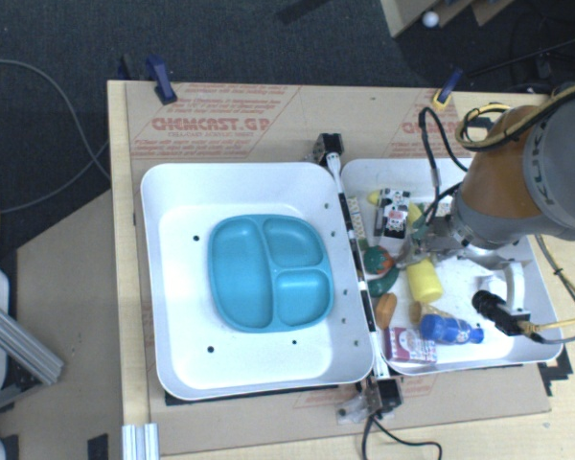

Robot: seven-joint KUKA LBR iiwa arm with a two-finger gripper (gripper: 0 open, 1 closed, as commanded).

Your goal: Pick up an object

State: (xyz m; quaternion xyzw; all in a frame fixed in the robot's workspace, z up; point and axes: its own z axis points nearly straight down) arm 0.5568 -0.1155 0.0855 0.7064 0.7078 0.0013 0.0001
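Observation:
The right bin [463, 293] holds several small objects: a yellow cylinder [424, 281], a blue bottle [448, 330], an orange carrot-like piece [387, 307], a green item [376, 260], a black-and-white box [395, 211] and a pink packet [410, 345]. The arm's orange band [494, 185] and grey wrist [489, 233] hang over the bin's right half. My gripper [420, 245] reaches down left of the wrist, just above the yellow cylinder and right of the green item. The wrist hides much of it.
The left bin [172, 353] carries a blue divided plate [268, 271] in its middle. Black cables [431, 137] loop behind the right bin, and a black connector [494, 310] sticks out below the wrist. Clamps sit between the bins.

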